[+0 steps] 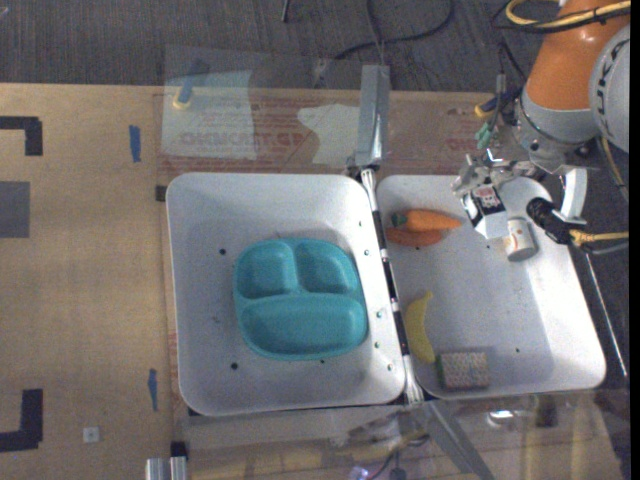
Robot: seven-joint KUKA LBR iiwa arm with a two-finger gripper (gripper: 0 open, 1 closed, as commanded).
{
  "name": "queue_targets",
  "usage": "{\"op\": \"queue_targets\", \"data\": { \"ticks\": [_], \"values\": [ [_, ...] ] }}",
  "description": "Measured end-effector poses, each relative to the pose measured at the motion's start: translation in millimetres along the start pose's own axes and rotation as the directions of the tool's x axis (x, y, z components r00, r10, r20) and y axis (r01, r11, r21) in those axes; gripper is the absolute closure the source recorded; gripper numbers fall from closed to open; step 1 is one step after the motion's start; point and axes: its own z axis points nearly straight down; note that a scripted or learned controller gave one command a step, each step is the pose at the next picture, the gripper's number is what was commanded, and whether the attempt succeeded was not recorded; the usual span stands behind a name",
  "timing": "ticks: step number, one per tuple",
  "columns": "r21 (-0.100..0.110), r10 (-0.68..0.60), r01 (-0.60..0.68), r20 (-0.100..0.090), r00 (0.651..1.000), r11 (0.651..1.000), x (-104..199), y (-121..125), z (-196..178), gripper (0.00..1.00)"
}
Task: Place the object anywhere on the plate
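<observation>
A teal plate point(298, 299) with three compartments lies in the middle of the left bin point(200, 228). In the right bin point(540, 318) lie an orange carrot point(425, 222) at the upper left, a yellow banana point(420, 326) along the left wall, and a speckled sponge block point(465, 369) at the front. My gripper point(486, 198) hangs over the upper part of the right bin, just right of the carrot's tip and apart from it. Nothing shows between its fingers.
The metal divider point(385, 268) runs between the two bins. A clear plastic sheet point(250, 118) lies on the bench behind the left bin. Cables point(590, 236) trail from the wrist over the right bin's far edge.
</observation>
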Motion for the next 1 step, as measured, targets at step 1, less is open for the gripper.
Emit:
{"op": "queue_targets", "data": {
  "ticks": [1],
  "values": [
    [0.003, 0.123, -0.123, -0.002, 0.992, 0.992, 66.7, -43.3, 5.0, 1.00]
  ]
}}
